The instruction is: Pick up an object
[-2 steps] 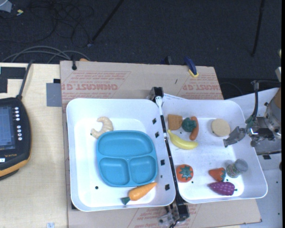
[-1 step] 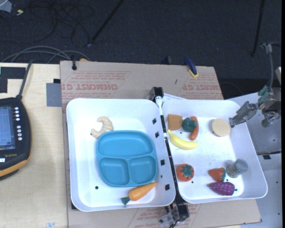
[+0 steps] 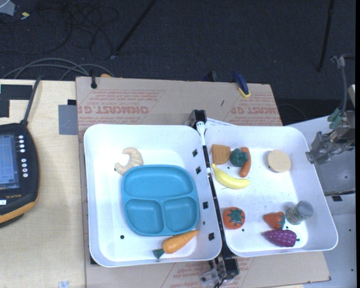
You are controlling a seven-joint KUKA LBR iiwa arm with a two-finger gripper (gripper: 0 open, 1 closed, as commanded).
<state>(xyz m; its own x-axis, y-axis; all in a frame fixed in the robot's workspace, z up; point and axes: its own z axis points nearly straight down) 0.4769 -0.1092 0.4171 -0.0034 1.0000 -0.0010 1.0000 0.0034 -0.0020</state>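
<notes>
The right bin [image 3: 312,179] holds several toy foods: a yellow banana [image 3: 230,179], a round tan biscuit [image 3: 279,161], a brown bread piece [image 3: 221,154], a green vegetable [image 3: 237,157] against a red-orange pepper [image 3: 246,162], a tomato [image 3: 233,217], a strawberry [image 3: 274,220], purple grapes [image 3: 281,237] and a small grey can [image 3: 299,212]. In the left bin [image 3: 99,191] lie a carrot [image 3: 178,242] and a pale croissant [image 3: 130,159]. My gripper [image 3: 331,141] hangs at the right, just outside the right bin's far corner, away from every object.
A blue divided plate [image 3: 161,199] fills the middle of the left bin. Both bins sit on a cardboard sheet [image 3: 168,104]. A control pendant [image 3: 9,170] lies on the bench at the left. Cables run over the dark floor behind.
</notes>
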